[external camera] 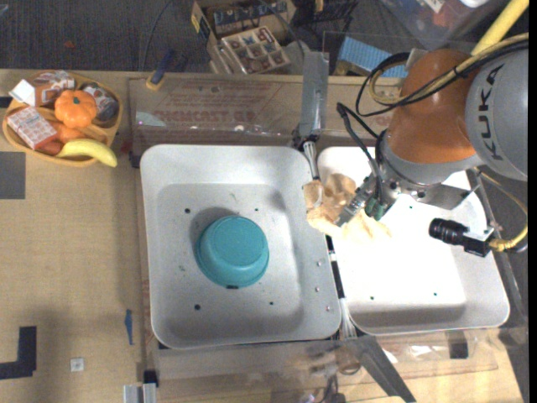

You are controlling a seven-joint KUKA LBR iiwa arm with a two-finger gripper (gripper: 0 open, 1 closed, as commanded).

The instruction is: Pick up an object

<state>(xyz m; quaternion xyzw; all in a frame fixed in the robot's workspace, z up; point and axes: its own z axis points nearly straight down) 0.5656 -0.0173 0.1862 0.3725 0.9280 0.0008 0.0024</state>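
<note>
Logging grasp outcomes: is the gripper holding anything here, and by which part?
Cannot be told: the gripper sits against a tan crumpled object, fingers obscured.

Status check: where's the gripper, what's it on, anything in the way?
Gripper low at right bin's left wall, against tan crumpled object. Grasp unconfirmed. Teal bowl sits apart in left bin.

The blurred, pale tan crumpled object (pixel 329 200) on the right white bin's (pixel 419 309) left rim is partly covered by the gripper (pixel 362 204), whose fingers blur into it.
</note>
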